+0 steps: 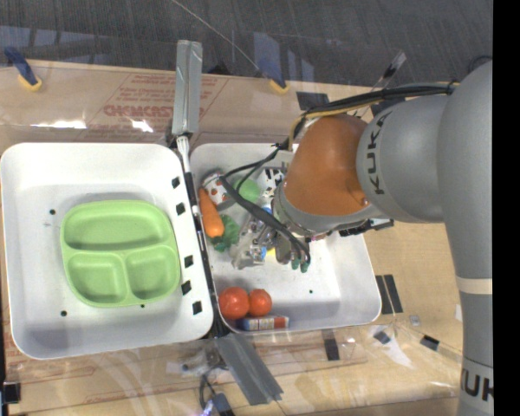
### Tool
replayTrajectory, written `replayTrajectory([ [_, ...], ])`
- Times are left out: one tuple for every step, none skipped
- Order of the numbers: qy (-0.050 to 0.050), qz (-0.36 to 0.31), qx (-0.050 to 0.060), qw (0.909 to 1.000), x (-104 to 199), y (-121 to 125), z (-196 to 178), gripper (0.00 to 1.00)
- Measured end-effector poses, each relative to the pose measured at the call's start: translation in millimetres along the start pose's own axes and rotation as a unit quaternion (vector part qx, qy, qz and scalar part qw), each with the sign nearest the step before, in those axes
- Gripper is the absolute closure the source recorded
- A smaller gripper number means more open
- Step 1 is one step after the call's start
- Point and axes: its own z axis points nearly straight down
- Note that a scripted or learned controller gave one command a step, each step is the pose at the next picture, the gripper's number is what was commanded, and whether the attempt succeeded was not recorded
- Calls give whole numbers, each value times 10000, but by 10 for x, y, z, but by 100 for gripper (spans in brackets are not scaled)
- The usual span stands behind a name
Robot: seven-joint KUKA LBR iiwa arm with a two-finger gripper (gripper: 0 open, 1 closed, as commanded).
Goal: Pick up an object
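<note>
1. Gripper (264,245) sits low in the right bin (351,276), among the clutter near the bin's middle, with the arm's orange band (325,167) directly above it and hiding much of the wrist.
2. Whether the claw is wide, narrow or closed on anything I cannot tell; the metal parts blur into the objects under them.
3. Candidate things to pick all lie in the right bin: a carrot (211,215) along the left wall, a green item (229,232) just beside it, two tomatoes (246,302) touching each other near the front wall, and a marker-like pen (264,323) just in front of them.
4. The left bin (26,232) bears a green divided tray (120,251), well apart from the gripper.
5. Risk, as I judge it: the objects by the gripper are packed close, so a closing could catch two things at once or pinch an edge and let it slip on the lift.
6. The carrot rests against the divider between the bins; a grasp there could strike the wall before the claw gets around it.
7. The tomatoes are round and would likely roll away from a glancing touch.
8. Black cables (243,180) loop near the wrist and could snag on the clutter.
</note>
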Motion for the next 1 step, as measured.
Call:
replayTrajectory([
  [-36,136,4,9999,-385,82,-943,100],
])
